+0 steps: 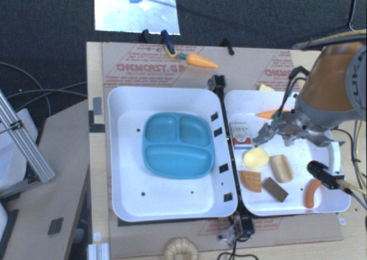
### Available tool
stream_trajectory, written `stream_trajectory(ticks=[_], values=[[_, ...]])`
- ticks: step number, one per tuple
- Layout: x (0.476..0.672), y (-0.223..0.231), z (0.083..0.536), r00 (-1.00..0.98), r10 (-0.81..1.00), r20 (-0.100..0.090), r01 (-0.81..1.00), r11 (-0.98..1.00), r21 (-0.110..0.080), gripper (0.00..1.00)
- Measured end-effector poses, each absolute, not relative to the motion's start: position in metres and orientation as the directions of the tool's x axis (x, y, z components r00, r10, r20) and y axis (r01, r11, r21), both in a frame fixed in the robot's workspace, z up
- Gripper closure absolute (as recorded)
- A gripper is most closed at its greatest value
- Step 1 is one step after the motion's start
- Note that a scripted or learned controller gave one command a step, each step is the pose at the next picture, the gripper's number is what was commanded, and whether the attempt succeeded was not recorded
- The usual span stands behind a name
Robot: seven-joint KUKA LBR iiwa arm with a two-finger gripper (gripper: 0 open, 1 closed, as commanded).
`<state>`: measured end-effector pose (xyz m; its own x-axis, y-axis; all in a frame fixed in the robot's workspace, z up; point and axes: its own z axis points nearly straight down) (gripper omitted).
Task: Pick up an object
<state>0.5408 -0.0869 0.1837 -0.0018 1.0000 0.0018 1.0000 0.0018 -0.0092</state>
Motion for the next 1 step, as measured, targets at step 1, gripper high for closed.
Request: stream_trajectory(ticks=[1], values=[[0.5435, -0.087, 0.1885, -0.003, 1.0, 0.001, 1.0, 0.003, 0.001, 0.0]])
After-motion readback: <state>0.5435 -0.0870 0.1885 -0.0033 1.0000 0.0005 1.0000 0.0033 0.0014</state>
